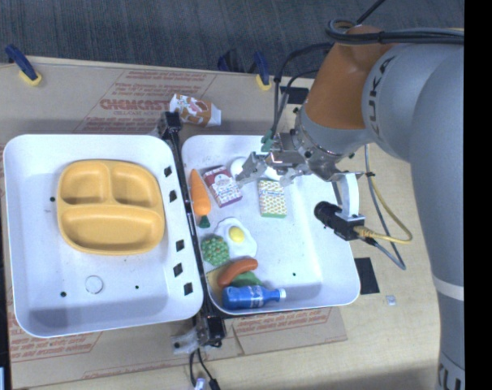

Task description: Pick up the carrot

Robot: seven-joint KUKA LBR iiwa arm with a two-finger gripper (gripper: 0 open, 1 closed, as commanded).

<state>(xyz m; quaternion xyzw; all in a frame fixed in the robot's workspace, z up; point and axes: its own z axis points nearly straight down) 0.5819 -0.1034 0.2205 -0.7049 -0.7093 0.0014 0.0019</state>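
The arm [392, 96] reaches over the right bin [327, 258], and from here I can't tell how its gripper [258, 165] is set, so I'd want it lined up along the carrot's length before dropping. The carrot [200, 195] lies against that bin's left wall, just left of the gripper and below it in the view, untouched.

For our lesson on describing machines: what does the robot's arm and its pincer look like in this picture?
The arm is thick, rounded and grey, with an orange band above the wrist and dark letters on its side. Black cables loop over it, and a yellow cable hangs beside it. The pincer is small, metallic and silver-grey.
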